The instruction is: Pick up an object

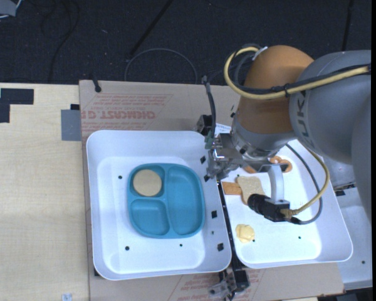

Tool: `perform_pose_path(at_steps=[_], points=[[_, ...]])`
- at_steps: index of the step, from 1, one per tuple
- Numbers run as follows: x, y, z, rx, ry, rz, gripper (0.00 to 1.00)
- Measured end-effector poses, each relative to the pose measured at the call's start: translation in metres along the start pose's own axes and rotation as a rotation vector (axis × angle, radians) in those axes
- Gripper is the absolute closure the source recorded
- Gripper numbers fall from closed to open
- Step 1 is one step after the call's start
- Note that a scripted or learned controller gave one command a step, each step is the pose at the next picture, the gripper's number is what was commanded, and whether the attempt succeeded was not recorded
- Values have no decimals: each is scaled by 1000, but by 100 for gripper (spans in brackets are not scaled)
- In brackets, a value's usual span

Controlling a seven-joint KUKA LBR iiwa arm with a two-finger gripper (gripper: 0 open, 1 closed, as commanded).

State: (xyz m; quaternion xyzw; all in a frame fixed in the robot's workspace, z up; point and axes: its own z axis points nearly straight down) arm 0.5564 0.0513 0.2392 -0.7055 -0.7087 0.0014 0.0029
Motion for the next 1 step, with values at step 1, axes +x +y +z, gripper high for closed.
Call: perform_pose_path(at_steps=[1], points=[[53, -26, 14, 1, -1, 0, 100]])
